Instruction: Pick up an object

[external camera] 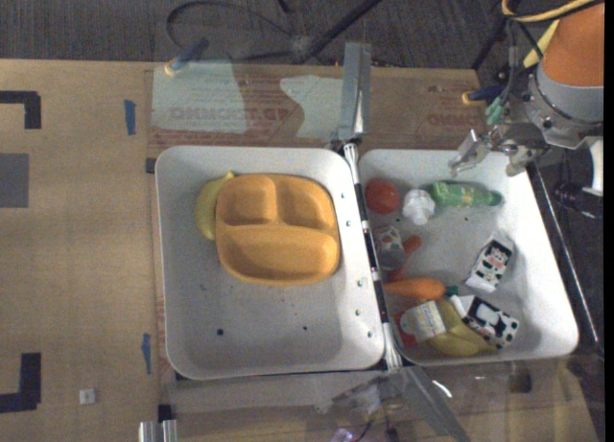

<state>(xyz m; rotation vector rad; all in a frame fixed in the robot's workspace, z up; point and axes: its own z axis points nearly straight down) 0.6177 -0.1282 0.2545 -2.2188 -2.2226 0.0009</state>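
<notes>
- Our claw (491,150) hangs over the far right corner of the right bin (556,320), its two pale fingers spread a little and nothing between them.
- Nearest below and just left of the claw lies the green bottle (463,195), on its side with its white cap (418,205) pointing away toward the bin divider; we judge it the likeliest pick.
- Further left of the claw, past the cap, sits a red tomato-like ball (382,196) against the divider.
- Well below the claw, toward the near wall, lie two black-and-white cartons (489,266), an orange carrot (415,288) and a yellow banana (459,341) beside a small pouch.
- Far to the claw's left, in the left bin (182,335), an orange sectioned plate (277,226) rests over a yellow piece that peeks from its far edge.
- To do this step well, we think the claw should shift a touch down-left until it stands over the bottle's middle, turn so the fingers straddle its narrow width and not its length, and open wider before dropping.
- We see risk in the round bottle rolling aside, and in a finger catching the bin's far wall, which lies close behind the claw.
</notes>
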